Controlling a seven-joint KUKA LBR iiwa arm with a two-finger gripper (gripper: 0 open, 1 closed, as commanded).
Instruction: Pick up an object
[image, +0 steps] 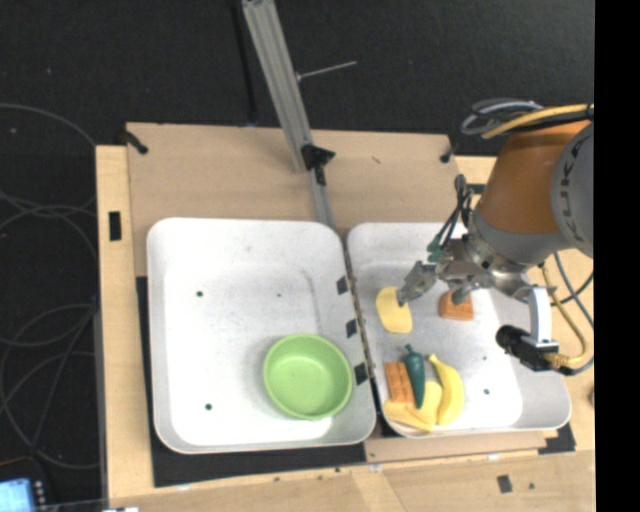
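Yellow chunk (395, 311) sits right by the open, empty gripper (433, 291) at frame centre-right; probably slips, since one finger looks off-centre.

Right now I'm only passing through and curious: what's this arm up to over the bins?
The gripper hangs open over the right bin, between a pale yellow piece and a small orange block, holding nothing. A banana lies nearer the front. The left bin holds a green bowl.
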